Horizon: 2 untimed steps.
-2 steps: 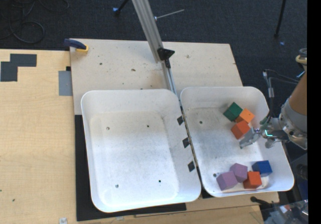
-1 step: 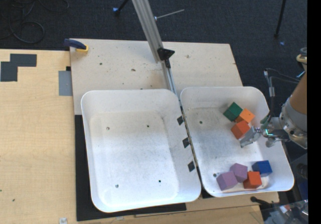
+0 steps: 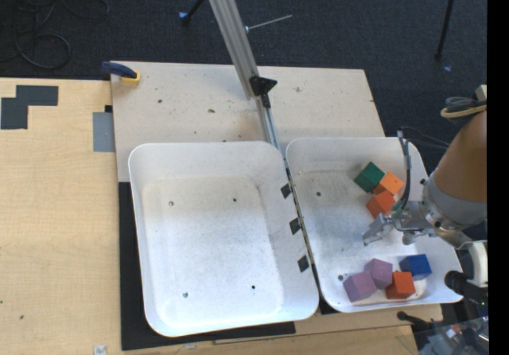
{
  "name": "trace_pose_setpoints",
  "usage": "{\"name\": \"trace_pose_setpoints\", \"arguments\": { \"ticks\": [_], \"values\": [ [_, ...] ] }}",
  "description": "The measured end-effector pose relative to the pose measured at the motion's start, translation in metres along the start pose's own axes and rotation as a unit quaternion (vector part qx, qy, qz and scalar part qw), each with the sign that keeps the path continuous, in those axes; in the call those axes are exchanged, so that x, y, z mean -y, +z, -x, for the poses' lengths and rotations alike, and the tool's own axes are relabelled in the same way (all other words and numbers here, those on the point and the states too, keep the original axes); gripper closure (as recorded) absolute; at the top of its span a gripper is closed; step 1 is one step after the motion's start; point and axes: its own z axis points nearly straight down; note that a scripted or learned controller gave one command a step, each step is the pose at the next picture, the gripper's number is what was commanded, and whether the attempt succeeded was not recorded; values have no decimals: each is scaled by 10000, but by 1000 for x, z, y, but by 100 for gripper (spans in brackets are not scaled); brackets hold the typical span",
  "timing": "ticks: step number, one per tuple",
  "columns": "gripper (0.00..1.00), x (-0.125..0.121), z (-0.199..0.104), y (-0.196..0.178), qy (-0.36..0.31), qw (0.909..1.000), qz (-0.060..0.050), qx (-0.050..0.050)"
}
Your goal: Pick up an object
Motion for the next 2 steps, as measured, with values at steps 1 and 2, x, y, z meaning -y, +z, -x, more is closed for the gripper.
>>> {"name": "trace_pose_setpoints", "arguments": {
  "ticks": [1, 2],
  "values": [
    [0, -1, 0, 51, 8, 10000, 38, 11],
    [100, 0, 1, 39, 39, 10000, 35, 2]
  ]
}}
